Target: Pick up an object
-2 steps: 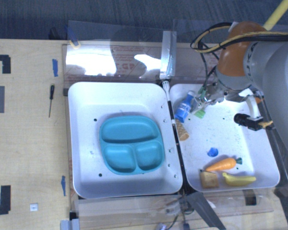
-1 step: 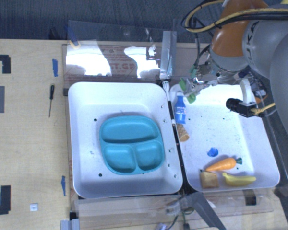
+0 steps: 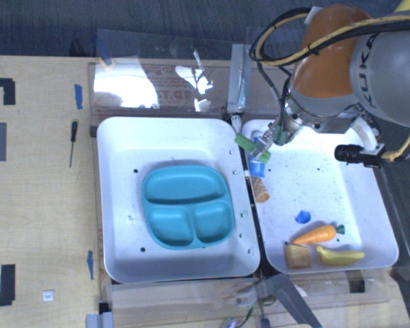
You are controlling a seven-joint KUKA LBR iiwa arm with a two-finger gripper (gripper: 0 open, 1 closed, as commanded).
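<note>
Left bin (image 3: 116, 183): smooth white plastic, bearing glossy teal divided tray (image 3: 188, 206).
Right bin (image 3: 355, 183): speckled floor; carrot (image 3: 316, 235), banana (image 3: 340, 255), tan block (image 3: 298, 255) at near edge.
Gripper (image 3: 265, 143): clamped on small green-and-blue object (image 3: 254, 149), above the bins' divider.
Risk: shallow hold; object may slip, judged likely.

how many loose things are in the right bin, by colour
orange: 1, the carrot
yellow: 1, the banana
blue: 1, the small blue piece
tan or brown: 2, the block and the cork-like piece
total: 5
</note>
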